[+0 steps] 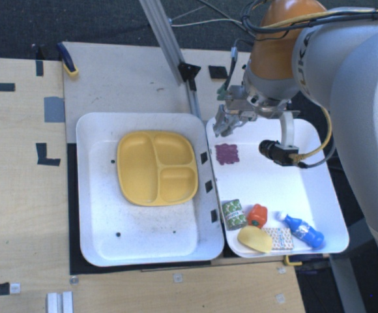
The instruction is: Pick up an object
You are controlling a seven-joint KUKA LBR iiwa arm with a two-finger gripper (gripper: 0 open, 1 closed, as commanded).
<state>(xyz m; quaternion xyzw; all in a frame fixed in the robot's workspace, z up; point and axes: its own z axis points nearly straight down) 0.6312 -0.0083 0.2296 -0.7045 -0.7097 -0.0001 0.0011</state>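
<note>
Single fixed overhead cam, slanted down on the tabletop (19, 194).
Looks from above the near edge toward the far side, dark floor along the top; both white bins fit in frame, left bin (91, 194) and right bin (326, 201) side by side, mid-range. Arm (345, 51) enters from view right, large and close to the lens.

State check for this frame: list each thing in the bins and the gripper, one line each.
Yellow divided plate: flat in left bin.
Purple piece: flat in right bin, untouched.
Green packet, orange toy, yellow item, blue bottle: clustered at right bin's near edge.
Gripper: above purple piece, holding nothing.
</note>
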